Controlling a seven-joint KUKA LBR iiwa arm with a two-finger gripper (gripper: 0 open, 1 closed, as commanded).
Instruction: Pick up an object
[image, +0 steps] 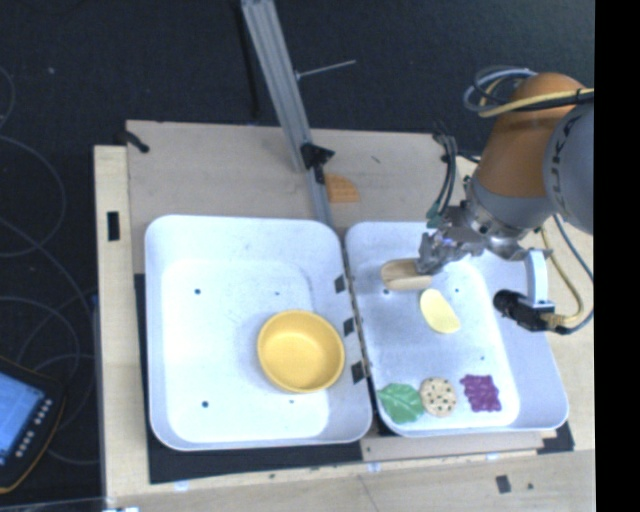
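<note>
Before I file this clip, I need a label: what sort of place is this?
Probably a robotics lab test bench: two white bins on a wooden bench, toy items like a cookie, and loose cables over dark floor.

Pale wooden bench (220, 170), two white bins side by side, left bin (180, 250), right bin (520, 385)

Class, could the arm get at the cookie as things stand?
Probably yes. The cookie lies flat near the right bin's front edge, between a green leaf and purple grapes, with nothing over it. The gripper is above the same bin.
</note>
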